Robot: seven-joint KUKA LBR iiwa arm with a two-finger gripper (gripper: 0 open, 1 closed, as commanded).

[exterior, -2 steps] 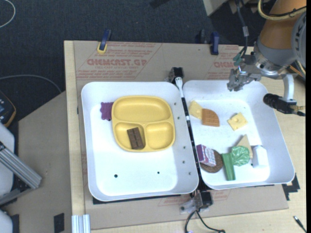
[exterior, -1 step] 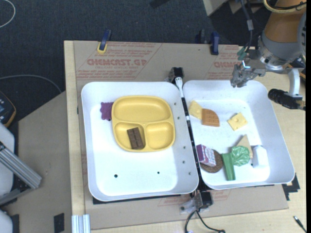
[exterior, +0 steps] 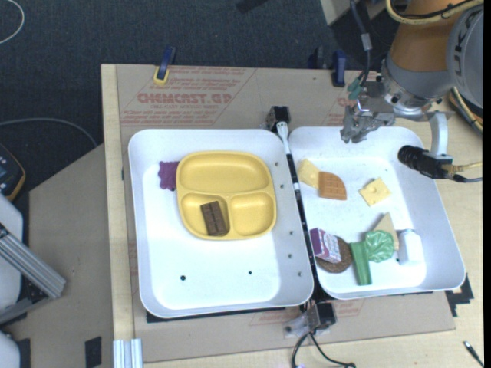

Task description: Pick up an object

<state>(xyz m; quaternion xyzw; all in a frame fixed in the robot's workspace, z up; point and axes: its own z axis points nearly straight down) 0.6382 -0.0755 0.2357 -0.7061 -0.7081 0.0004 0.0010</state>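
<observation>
My gripper (exterior: 357,131) hangs over the far edge of the right bin (exterior: 437,228), above bare white floor. Nothing shows in it. Nearest to it in that bin lie a pale cheese wedge (exterior: 308,172), a tan waffle piece (exterior: 332,185) and a yellow holed cheese cube (exterior: 374,192). Toward the near side sit a maroon packet (exterior: 325,243) on a brown cookie (exterior: 337,264), a green leafy vegetable (exterior: 370,252), a tan wedge (exterior: 386,224) and a small white piece (exterior: 410,245).
The left bin (exterior: 161,274) holds a yellow divided plate (exterior: 226,176) with a brown chocolate bar (exterior: 214,218) in its near-left compartment, and a purple piece (exterior: 166,175) beside the plate. A black cylinder (exterior: 418,159) on a cable juts over the right bin's right side.
</observation>
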